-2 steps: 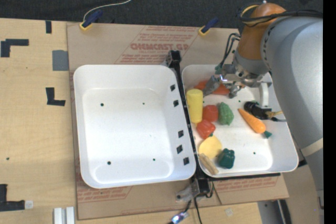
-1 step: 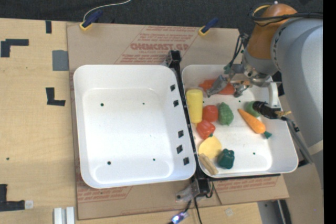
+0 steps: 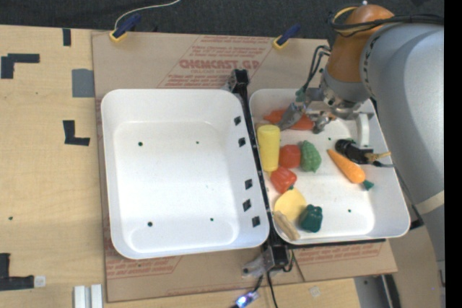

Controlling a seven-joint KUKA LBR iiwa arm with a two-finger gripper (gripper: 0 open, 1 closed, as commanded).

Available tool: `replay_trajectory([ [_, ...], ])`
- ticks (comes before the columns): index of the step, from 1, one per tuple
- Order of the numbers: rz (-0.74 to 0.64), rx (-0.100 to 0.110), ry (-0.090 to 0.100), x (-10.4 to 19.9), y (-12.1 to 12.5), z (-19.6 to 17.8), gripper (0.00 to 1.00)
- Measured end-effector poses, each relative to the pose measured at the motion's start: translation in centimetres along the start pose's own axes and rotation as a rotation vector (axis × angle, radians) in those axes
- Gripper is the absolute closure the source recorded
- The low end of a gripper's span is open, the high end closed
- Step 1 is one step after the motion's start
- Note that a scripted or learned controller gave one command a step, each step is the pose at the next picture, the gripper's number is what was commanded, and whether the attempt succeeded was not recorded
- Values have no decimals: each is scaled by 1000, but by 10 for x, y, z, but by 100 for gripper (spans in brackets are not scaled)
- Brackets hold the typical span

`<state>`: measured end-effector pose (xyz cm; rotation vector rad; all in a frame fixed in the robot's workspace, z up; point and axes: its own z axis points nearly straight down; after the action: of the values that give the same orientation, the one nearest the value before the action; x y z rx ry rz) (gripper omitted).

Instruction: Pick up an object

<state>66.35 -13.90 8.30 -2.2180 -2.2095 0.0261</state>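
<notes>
Landmark: the divider (image 3: 249,155) between the two bins. Left of the divider sits the left bin (image 3: 119,177), bare white floor, nothing in it. Right of the divider sits the right bin (image 3: 390,216), holding all the toy food.

Just right of the divider: yellow corn (image 3: 268,147), long axis running along the divider, upright in frame. Below it a red pepper (image 3: 283,179), then a pale yellow wedge (image 3: 290,203) at the near corner by the divider, with a tan stick-like bit under it, unclear what. Further right of the divider: red tomato piece (image 3: 290,156), green leafy veg (image 3: 310,156), dark green pepper (image 3: 311,218). Farthest right: carrot (image 3: 347,166), long axis slanting down and away from the divider.

Far end of the right bin, right of the divider: orange-red piece (image 3: 277,116), directly beside the hand (image 3: 303,114).

Hand state: cannot tell whether apart or together, too dark and small. Nothing visibly clamped.

Judgement: likeliest target is the orange-red piece, lying divider-side of the hand, touching or almost. Corn is next nearest, toward the near rim from the hand.
</notes>
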Motion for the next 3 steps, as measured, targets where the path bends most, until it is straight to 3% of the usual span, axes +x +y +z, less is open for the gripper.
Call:
replay_trajectory([
  [3,-9,2,10,-21,2,1,0],
])
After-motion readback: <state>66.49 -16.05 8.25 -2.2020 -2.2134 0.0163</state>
